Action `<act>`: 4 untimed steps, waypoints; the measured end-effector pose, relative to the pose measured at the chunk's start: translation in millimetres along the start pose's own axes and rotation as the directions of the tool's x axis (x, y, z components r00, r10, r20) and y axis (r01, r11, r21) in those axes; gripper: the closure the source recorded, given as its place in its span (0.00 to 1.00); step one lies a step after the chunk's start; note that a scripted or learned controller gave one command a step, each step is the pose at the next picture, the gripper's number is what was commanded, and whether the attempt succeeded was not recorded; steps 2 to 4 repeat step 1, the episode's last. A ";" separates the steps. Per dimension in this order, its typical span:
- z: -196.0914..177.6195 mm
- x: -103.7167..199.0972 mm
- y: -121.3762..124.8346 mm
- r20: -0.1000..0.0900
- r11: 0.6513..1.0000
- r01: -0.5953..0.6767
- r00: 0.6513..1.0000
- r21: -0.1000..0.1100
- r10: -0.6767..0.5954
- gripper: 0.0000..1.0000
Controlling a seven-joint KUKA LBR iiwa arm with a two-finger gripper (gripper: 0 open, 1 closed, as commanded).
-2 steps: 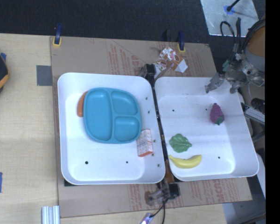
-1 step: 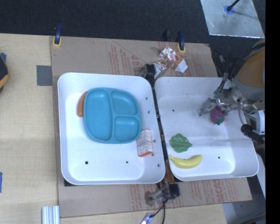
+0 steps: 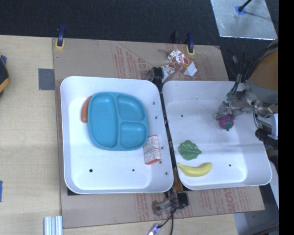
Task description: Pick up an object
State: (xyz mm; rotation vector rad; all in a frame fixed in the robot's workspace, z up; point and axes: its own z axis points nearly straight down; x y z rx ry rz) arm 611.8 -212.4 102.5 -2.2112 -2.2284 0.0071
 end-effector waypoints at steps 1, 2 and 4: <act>-103.8 85.5 20.3 -0.003 1.000 -0.003 1.000 -0.004 0.003 1.00; -103.8 85.5 20.3 -0.003 1.000 -0.003 1.000 -0.004 0.003 1.00; -103.8 85.5 20.3 -0.003 1.000 -0.003 1.000 -0.004 0.003 1.00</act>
